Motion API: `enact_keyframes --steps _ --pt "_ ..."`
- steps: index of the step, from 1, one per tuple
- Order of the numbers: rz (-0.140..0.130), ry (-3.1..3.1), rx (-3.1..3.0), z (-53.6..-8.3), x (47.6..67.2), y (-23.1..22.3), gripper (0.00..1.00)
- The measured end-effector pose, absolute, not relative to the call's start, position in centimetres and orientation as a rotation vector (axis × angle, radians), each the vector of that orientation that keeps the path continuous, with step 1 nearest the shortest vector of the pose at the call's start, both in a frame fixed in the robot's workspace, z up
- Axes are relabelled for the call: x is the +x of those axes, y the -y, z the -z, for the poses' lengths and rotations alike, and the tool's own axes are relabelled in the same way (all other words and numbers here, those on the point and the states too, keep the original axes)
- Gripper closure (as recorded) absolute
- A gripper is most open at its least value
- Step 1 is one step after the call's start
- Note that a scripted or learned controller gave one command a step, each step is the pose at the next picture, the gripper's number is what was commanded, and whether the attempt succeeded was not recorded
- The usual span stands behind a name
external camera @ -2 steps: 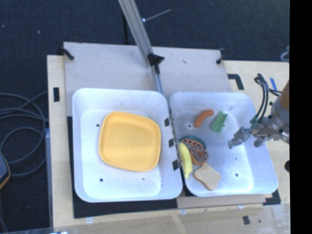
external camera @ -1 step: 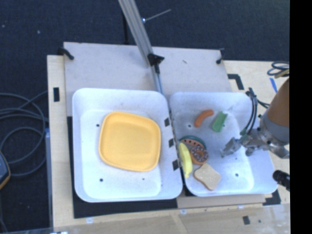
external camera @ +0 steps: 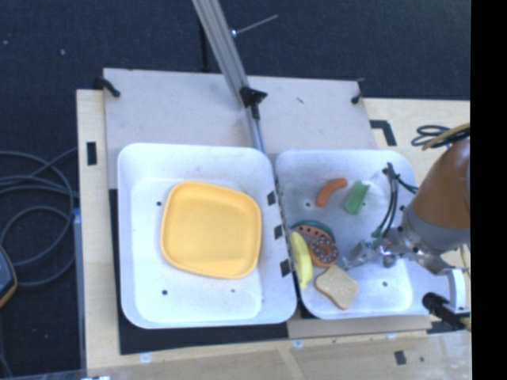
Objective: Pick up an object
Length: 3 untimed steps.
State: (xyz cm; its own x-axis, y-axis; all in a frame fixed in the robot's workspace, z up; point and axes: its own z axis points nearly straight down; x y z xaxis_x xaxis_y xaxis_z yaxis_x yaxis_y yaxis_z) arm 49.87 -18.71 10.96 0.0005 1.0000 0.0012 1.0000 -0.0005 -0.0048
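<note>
The right bin (external camera: 396, 169) holds several small items. An orange sausage-shaped piece (external camera: 331, 191) and a green block (external camera: 356, 197) lie toward the back. A yellow banana (external camera: 301, 260) lies along the left wall, beside a round brown item with a teal rim (external camera: 319, 245). A slice of bread (external camera: 337, 288) is near the front. My gripper (external camera: 363, 254) hangs low in this bin, just right of the round item and above-right of the bread. Nothing shows between its tips.
The left bin (external camera: 139, 172) carries a large yellow square plate (external camera: 211, 229). A metal pole (external camera: 226, 50) slants from the top down to the gap between the bins. The arm's orange band (external camera: 444, 192) covers the right bin's right side. Cables trail beside the wrist.
</note>
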Motion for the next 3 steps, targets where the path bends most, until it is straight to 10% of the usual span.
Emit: enact_keyframes --steps 1,2,3 --pt "0.0 2.221 -2.223 -10.1 49.9 18.8 0.0" --pt "0.004 2.222 -2.226 -11.2 50.0 18.8 1.0" --pt "0.004 2.225 -2.226 -17.2 50.3 19.6 1.0"
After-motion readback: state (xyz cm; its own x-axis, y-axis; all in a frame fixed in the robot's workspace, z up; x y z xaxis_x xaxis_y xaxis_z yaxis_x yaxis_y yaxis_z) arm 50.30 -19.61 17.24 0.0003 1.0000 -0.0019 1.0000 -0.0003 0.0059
